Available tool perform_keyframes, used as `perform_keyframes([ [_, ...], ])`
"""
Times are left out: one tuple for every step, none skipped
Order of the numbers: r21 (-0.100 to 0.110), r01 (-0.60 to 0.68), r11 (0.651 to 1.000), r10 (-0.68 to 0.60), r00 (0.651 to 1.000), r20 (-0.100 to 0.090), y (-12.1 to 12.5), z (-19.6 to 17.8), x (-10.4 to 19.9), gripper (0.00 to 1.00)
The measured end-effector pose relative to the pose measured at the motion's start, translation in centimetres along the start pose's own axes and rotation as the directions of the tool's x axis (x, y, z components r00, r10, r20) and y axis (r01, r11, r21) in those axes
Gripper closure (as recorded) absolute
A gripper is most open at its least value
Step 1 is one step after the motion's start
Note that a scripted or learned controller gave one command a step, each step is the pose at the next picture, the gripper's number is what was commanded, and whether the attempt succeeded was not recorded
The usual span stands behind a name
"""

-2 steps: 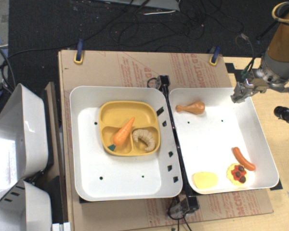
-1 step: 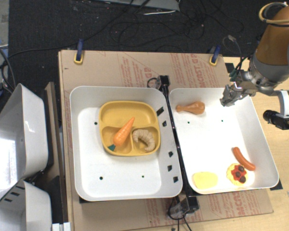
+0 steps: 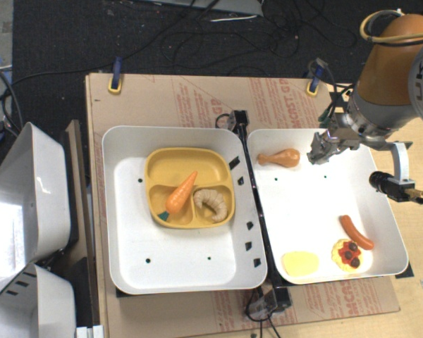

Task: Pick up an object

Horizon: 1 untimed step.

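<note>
In the right bin [image 3: 317,210] lie a chicken drumstick [image 3: 282,158] at the back left, a red sausage [image 3: 356,232], a small pizza toy [image 3: 350,255] and a flat yellow disc [image 3: 300,263] near the front. My gripper [image 3: 322,150] hangs over the back of that bin, just right of the drumstick and a short way apart from it. The arm's grey wrist and orange band [image 3: 391,62] rise above it at the upper right. Nothing shows between the fingers.
The left bin [image 3: 127,210] holds a yellow divided plate [image 3: 155,167] with a carrot [image 3: 181,192] and a pale shrimp [image 3: 211,203] in it. Black clips line the wall between the bins. A white container stands off the bench at far left.
</note>
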<state>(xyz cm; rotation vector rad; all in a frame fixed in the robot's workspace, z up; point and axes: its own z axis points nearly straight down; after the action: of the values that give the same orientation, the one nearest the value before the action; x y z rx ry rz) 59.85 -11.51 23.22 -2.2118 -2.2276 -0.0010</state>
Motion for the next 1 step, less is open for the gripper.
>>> perform_keyframes([
  [0.002, 0.001, 1.0, -0.001, 1.0, 0.0, -1.39, 0.87, 5.77, 1.0],
])
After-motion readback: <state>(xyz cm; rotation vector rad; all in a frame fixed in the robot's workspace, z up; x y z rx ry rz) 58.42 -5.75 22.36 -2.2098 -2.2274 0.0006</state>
